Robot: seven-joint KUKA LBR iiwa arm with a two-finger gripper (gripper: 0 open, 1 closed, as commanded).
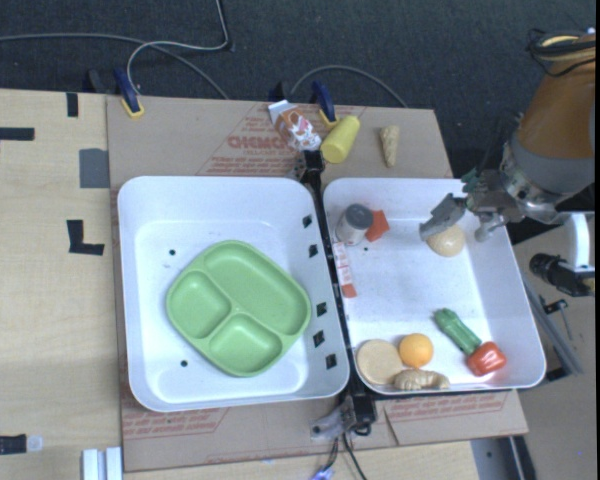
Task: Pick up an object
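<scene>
My gripper [463,218] hangs over the upper right part of the right bin [500,268], its two fingers spread open. A pale cream, egg-like object [447,241] lies on the bin floor just under the left finger [441,212]; it is not between the fingers. Further left in this bin are a small grey-capped jar [355,220] and an orange piece [378,226]. Along the front edge lie a green vegetable [457,329] with a red end [487,359], an orange ball [415,349], a tan disc [377,361] and a beige peanut shape [420,379].
The left bin [145,268] holds a green divided plate [238,307]. Behind the bins on the cardboard lie a yellow object [340,138], a tan cone [389,145] and a small packet [295,126]. The arm comes in over the right bin's right wall.
</scene>
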